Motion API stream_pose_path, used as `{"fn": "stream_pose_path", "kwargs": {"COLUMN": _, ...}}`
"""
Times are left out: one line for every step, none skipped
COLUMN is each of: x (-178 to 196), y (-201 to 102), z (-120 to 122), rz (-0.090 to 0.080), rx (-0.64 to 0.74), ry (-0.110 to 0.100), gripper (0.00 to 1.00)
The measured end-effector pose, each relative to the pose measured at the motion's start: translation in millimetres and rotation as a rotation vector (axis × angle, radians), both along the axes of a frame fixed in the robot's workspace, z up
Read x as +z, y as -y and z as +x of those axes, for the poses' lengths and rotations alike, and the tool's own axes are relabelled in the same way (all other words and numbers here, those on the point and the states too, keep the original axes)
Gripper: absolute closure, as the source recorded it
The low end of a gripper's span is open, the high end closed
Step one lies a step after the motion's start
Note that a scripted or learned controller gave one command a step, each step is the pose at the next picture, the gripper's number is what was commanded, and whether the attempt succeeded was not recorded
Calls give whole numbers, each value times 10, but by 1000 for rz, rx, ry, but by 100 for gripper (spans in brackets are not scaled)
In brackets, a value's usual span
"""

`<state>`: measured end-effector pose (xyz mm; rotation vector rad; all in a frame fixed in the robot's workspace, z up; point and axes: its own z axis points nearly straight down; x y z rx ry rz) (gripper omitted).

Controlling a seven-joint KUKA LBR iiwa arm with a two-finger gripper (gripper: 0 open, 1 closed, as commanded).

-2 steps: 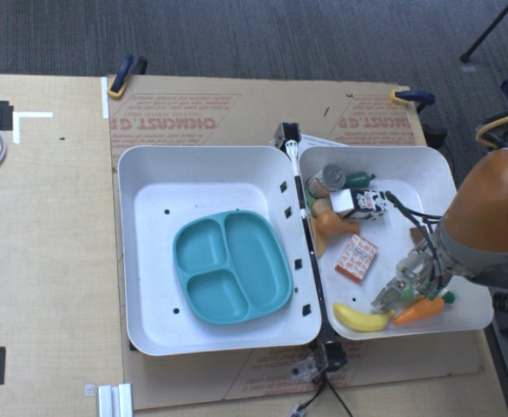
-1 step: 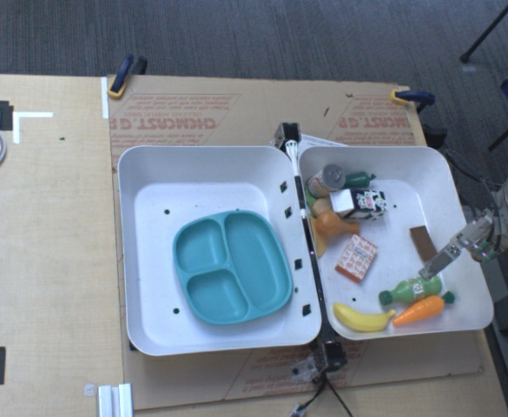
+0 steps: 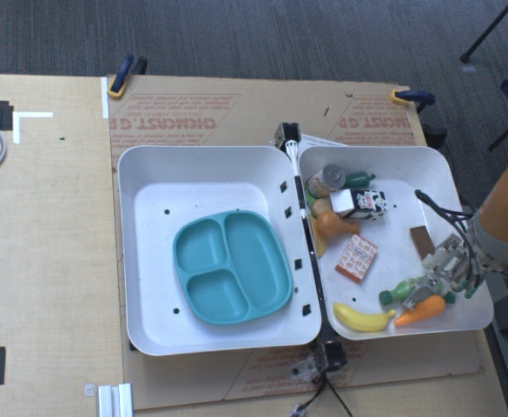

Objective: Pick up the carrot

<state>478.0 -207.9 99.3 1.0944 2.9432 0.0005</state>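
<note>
Camera view looked down on the worktop [image 3: 45, 259] with two white bins. The left bin [image 3: 141, 259] carried a teal divided plate [image 3: 233, 266]. In the right bin [image 3: 462, 233], the carrot [image 3: 420, 312] lay near the 5 o'clock corner, beside a green vegetable [image 3: 401, 290] at its 10 o'clock and a banana [image 3: 361, 319] at its 9 o'clock. The claw [image 3: 449, 272] sat low at the carrot's 1 o'clock, just above it; whether its fingers were spread or closed could not be told, and nothing showed plainly between them. Further toward 11 o'clock lay a red-and-white box [image 3: 357, 259], an orange pear-shaped toy [image 3: 333, 225] and a cluster of small packages [image 3: 351, 194]
</note>
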Motion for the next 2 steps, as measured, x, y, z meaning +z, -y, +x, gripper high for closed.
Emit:
{"fn": "stream_pose_path", "kwargs": {"x": 99, "y": 0, "z": 15, "rz": -1, "rx": -1, "ry": 4, "gripper": 100}}
{"fn": "stream_pose_path", "kwargs": {"x": 99, "y": 0, "z": 15, "rz": -1, "rx": -2, "ry": 4, "gripper": 0}}
